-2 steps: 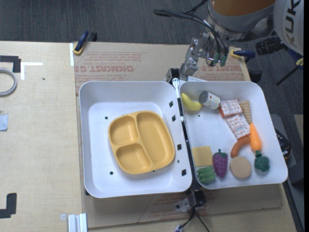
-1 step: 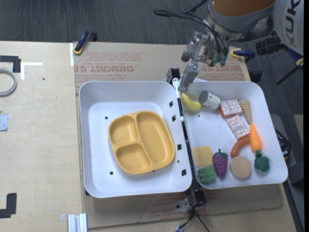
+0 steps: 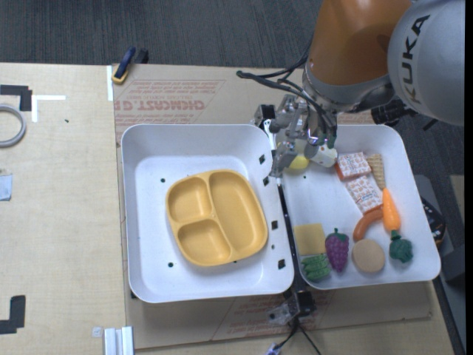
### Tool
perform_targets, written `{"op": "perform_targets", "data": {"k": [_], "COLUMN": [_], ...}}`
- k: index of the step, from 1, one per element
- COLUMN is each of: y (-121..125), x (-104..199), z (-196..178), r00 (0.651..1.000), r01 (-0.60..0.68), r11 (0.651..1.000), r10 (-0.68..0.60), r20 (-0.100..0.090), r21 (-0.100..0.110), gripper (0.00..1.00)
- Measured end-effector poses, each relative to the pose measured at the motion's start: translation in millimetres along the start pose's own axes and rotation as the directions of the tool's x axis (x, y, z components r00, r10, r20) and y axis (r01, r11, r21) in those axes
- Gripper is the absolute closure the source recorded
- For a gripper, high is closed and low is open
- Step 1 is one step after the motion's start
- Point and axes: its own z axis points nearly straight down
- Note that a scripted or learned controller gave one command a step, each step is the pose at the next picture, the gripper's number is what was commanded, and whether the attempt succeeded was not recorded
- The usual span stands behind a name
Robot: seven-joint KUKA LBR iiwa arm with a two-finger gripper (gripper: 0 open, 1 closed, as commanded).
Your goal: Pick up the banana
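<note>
While arm (image 3: 384,43) reaches in from right, gripper (image 3: 295,154) sits low over far-left corner of right bin (image 3: 414,198), beside divider between bins. Banana (image 3: 299,163): small yellow piece at gripper tip, partly hidden by fingers. Finger opening and grip on banana: cannot tell. Right bin contents: crackers (image 3: 360,176) right of banana; carrot (image 3: 389,211) and sausage (image 3: 366,224) further near; cheese slice (image 3: 310,237), grapes (image 3: 337,248), bun (image 3: 368,257), broccoli (image 3: 401,250) along near edge. Left bin (image 3: 148,272) holds yellow divided tray (image 3: 216,217).
</note>
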Motion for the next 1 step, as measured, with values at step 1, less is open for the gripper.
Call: {"op": "perform_targets", "data": {"k": [1], "y": [-32.3], "x": [4.8], "z": [69.2], "r00": [0.997], "r01": [0.075], "r11": [0.997], "r10": [-0.075], "r20": [0.000], "r21": [0.000], "gripper": [0.00]}}
